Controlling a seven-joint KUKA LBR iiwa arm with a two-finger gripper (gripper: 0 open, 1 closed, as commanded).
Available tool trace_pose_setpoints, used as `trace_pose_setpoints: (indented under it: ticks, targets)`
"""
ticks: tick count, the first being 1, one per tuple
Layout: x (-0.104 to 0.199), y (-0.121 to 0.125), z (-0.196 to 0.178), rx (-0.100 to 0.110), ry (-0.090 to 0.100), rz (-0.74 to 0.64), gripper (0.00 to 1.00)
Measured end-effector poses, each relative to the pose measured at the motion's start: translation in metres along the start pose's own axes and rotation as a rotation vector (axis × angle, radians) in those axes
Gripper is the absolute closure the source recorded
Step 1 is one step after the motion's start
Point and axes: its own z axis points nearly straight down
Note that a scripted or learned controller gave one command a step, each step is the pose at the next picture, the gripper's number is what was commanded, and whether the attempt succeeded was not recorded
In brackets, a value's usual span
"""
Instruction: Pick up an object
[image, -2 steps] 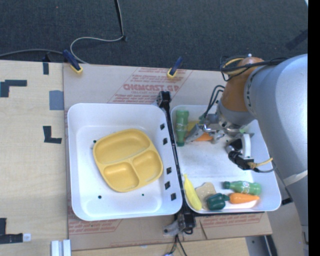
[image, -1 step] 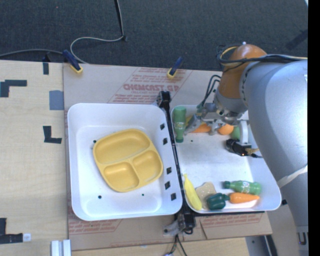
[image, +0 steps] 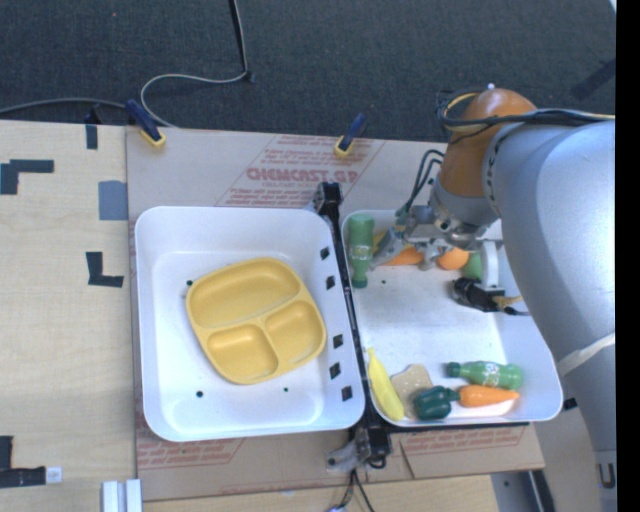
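Reaching in from three o'clock, gripper (image: 425, 240) low over the right bin's (image: 430, 310) far end, at twelve o'clock of that bin. Cannot tell its state. Just beside it: orange piece (image: 405, 257), green bottle (image: 359, 243) at nine o'clock. Along the near rim, at six o'clock: banana (image: 385, 385), green pepper (image: 432, 403), carrot (image: 487, 397), small green bottle (image: 490, 374). Resting in the left bin (image: 170, 390), yellow divided plate (image: 256, 318).
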Motion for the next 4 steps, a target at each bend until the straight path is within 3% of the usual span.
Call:
trace_pose_setpoints:
  ticks: [1, 2, 3, 4]
  targets:
    - [-0.002, 0.0, 0.0, 0.0, 0.002, -0.001, 0.0]
    - [-0.035, 0.0, 0.0, 0.0, 0.003, 0.0, 0.0]
    - [-0.086, 0.002, -0.065, -0.024, -0.006, 0.005, 0.0]
    - [-0.034, -0.016, -0.002, -0.025, -0.005, 0.004, 0.0]
